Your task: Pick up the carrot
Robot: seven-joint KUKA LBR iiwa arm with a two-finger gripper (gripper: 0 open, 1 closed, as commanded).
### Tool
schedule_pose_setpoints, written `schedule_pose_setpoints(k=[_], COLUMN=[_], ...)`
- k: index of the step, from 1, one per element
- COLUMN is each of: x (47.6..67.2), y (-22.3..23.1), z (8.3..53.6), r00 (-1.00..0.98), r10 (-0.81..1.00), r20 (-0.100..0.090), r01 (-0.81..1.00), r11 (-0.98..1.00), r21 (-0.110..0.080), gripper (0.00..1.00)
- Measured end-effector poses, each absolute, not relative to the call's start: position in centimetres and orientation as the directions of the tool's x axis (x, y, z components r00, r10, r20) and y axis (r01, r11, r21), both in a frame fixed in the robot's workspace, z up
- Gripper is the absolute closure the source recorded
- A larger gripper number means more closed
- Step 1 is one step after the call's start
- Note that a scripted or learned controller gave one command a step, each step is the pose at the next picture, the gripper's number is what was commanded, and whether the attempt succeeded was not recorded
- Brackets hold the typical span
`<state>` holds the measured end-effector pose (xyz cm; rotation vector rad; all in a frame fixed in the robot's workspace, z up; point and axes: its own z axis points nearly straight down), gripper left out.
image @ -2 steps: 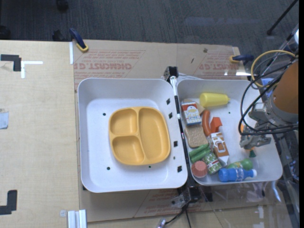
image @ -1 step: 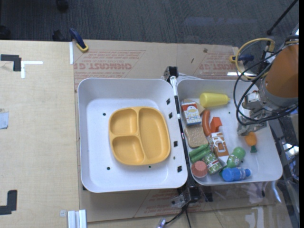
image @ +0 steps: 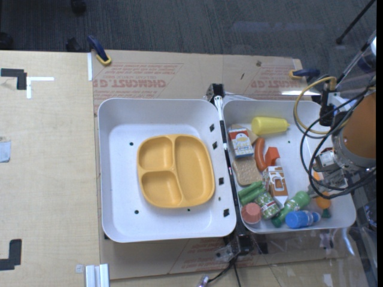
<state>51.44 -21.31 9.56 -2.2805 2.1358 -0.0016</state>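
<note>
An orange piece that looks like the carrot (image: 323, 202) lies near the front right corner of the right bin (image: 299, 115), mostly hidden under the arm. My gripper (image: 326, 181) hangs low over that spot at the bin's right side, wrapped in black and yellow cables. The wrist and cables cover its tip, and nothing can be seen held in it.
The right bin also holds a yellow squash (image: 269, 125), a red sausage (image: 259, 154), an orange block (image: 273, 156), small cartons (image: 240, 142), a green bottle (image: 292, 204), a blue bottle (image: 302, 219) and a red-lidded jar (image: 251, 213). A yellow divided plate (image: 175, 171) sits in the left bin (image: 114, 178).
</note>
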Motion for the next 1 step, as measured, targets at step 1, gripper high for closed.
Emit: schedule_pose_setpoints(k=[1], x=[51.76], y=[-21.08], z=[10.55], r00=[0.063], r10=[-0.998], r20=[-0.014], r01=[-0.998], r11=[-0.063], r21=[-0.019], gripper=[1.0])
